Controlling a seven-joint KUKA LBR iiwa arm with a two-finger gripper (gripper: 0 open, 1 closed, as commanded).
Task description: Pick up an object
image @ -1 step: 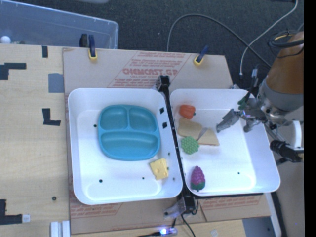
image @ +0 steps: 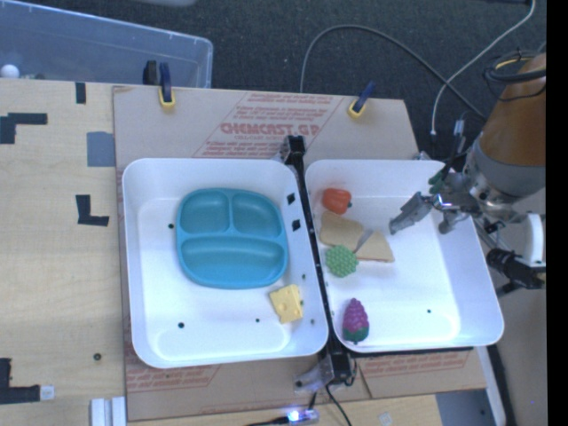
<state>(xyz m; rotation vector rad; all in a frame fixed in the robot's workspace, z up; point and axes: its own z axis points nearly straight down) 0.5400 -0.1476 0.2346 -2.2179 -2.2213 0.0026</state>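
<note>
The nearest candidates for picking lay in the right bin (image: 461,313), bunched against its left wall: a tan slice of bread (image: 357,238), a red tomato-like piece (image: 335,201) just beyond it, a green knobbly ball (image: 341,261) touching the bread's near edge, and a purple bunch of grapes (image: 355,319) nearer the front. The gripper (image: 426,213) hung over the middle of that bin, to the right of the bread, its two fingers spread and holding nothing. By that showing, the step in hand was the approach, with no grasp made yet. The next move probably called for travelling left and down onto one piece. The crowding was the snag: bread, ball and tomato sat so close that the fingers might catch two, and the bin wall stood just beside them. The left bin (image: 142,264) held a blue divided plate (image: 232,238) and a yellow cheese wedge (image: 287,303), well apart from the gripper.
</note>
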